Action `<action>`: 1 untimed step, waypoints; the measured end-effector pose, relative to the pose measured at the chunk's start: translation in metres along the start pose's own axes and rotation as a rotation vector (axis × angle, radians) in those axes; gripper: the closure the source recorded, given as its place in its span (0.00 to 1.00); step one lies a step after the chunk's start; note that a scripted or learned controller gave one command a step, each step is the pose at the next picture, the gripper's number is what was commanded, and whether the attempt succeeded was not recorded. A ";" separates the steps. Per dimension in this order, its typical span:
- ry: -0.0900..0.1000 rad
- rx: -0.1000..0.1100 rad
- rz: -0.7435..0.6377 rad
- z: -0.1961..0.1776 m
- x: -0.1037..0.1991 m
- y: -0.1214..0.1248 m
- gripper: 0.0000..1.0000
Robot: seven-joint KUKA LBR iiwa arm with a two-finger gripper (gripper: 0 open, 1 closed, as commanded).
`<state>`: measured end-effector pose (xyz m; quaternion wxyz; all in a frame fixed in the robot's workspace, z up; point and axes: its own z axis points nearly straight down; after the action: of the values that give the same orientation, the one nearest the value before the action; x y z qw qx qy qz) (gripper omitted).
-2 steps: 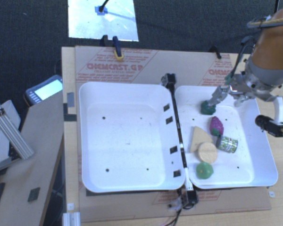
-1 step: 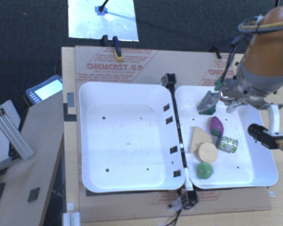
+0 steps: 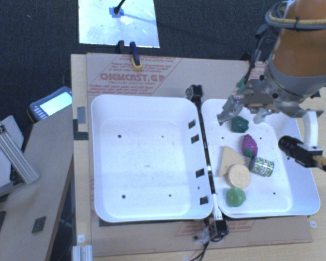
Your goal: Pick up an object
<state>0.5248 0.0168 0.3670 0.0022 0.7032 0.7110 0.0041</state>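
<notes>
My tool hangs over the right bin, jaws spread and holding nothing. The dark green object lies just beneath it, apart from the fingers. Nothing is lifted yet; descent, closing and lifting remain.

Six small objects lie clustered in the right bin: dark-green, purple, tan, green pieces.

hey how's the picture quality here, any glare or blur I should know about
Camera view: soft overall and slightly grainy; the shiny sheet behind the bench glares bright; the white bins look washed out with little shadow; the gripper above the dark green object is smeared, its fingers hard to read.
</notes>
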 end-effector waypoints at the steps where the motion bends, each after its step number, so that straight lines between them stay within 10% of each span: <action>1: -0.006 0.000 0.015 -0.033 -0.070 0.032 0.00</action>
<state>0.5570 -0.0530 0.3997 0.0042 0.7085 0.7057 0.0020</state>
